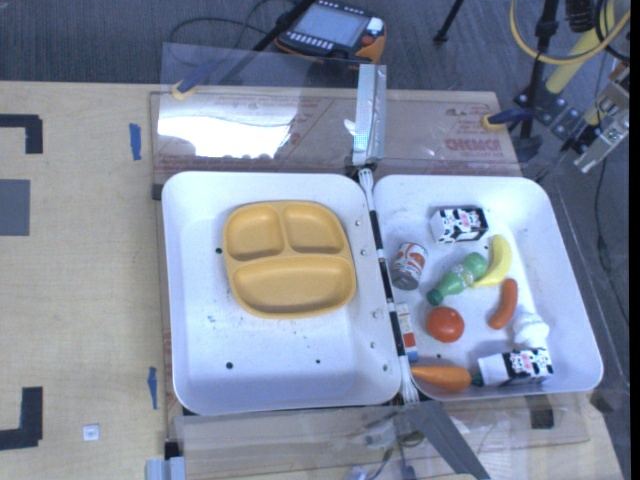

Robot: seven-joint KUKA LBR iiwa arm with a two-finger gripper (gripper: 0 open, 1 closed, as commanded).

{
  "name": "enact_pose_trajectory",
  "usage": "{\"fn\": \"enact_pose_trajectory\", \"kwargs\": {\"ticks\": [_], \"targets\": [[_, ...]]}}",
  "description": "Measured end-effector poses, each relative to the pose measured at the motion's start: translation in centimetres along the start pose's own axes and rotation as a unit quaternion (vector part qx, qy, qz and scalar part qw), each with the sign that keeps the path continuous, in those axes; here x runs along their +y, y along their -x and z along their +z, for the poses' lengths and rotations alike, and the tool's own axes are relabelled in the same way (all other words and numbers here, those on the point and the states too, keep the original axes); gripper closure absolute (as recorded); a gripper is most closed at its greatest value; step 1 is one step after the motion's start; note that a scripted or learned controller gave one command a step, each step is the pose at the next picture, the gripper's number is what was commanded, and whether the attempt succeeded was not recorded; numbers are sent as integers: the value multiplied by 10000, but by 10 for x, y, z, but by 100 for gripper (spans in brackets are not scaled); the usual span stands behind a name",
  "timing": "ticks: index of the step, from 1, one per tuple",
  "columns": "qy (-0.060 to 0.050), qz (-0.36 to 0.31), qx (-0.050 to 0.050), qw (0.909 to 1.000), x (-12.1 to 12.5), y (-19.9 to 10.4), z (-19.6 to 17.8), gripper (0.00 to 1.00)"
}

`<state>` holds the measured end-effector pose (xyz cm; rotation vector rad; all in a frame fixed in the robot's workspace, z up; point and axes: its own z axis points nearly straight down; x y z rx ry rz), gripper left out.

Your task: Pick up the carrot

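Carrot jammed in the right bin's near-left corner; I expect fingers clipping the wall. Gripper state: can't tell.

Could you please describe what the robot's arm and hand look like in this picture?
Little of it can be made out. At the upper right edge, a pale metallic piece with darker parts, probably the hand, juts into the picture; it is too small and blurred to tell its shape or any markings. A yellow cable loops above it.
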<state>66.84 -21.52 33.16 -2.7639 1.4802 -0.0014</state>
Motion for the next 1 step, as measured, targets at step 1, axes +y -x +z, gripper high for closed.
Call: {"fn": "enact_pose_trajectory", "kwargs": {"ticks": [1], "targets": [[0,-2481,0,9687,-1,1,-25,100]]}}
